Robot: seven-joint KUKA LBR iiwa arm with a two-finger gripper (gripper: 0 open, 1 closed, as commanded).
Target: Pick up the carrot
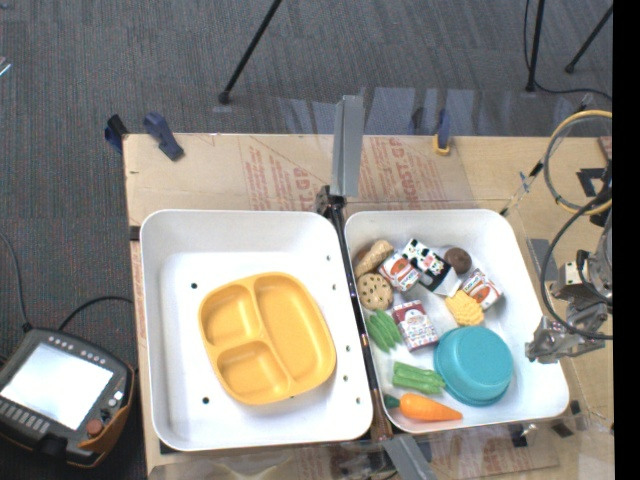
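Note:
The carrot point(432, 408) is orange with a green stub at its left end. It lies on its side along the front wall of the right bin point(500, 223), just below a teal bowl point(474, 364) and a green vegetable point(417, 377). My gripper point(556, 346) is a grey mass with cables at the right rim of that bin, level with the bowl. It is well to the right of the carrot and apart from it, with nothing visibly held.
The right bin also holds a cookie point(375, 291), a second green piece point(384, 329), small food packets point(415, 325), a yellow cracker point(464, 309) and a brown ball point(458, 259). A yellow divided plate point(266, 338) lies in the left bin point(160, 268). A tablet point(60, 383) sits lower left.

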